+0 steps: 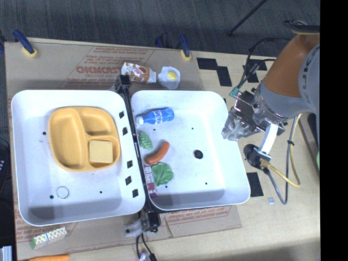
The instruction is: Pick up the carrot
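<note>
An orange-red, slightly curved, carrot-like piece point(157, 153) lies in the left part of the right bin point(217, 192), between a small green piece point(145, 141) and a green leafy piece point(162, 173). The gripper point(235, 128) hangs over the right rim of that bin, well to the right of the orange-red piece and apart from it. Nothing shows in the gripper. A thin orange strip point(50, 258) also lies on the bench at the bottom left edge, outside both bins.
A blue bottle point(156, 116) lies at the back of the right bin. The left bin point(32, 200) holds a yellow divided plate point(65, 125) with a tan block point(101, 151). A small carton point(137, 72) and a yellow-and-white piece point(169, 77) sit behind the bins.
</note>
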`<state>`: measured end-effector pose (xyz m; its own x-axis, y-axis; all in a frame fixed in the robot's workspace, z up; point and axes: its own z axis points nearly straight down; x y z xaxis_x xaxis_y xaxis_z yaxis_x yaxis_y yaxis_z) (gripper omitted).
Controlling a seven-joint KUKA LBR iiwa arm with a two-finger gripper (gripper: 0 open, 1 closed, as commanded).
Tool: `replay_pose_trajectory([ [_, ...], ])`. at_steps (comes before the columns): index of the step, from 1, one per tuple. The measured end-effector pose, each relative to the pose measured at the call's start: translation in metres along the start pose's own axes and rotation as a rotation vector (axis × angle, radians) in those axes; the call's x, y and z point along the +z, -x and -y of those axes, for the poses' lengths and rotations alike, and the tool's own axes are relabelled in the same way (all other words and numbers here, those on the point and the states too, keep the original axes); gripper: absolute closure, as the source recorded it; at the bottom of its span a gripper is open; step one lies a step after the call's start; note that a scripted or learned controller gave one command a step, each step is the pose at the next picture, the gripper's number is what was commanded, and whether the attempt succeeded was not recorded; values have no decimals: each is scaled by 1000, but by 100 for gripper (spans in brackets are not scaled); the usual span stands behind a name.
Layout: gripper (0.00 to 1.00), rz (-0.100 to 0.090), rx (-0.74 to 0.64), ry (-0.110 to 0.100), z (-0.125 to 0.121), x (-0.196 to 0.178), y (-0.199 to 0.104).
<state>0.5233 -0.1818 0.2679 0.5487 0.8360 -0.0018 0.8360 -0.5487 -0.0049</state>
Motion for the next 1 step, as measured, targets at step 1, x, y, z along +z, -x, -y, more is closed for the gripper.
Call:
replay_pose_trajectory([
  [1, 100, -2, -21, 2, -22, -10, 6],
])
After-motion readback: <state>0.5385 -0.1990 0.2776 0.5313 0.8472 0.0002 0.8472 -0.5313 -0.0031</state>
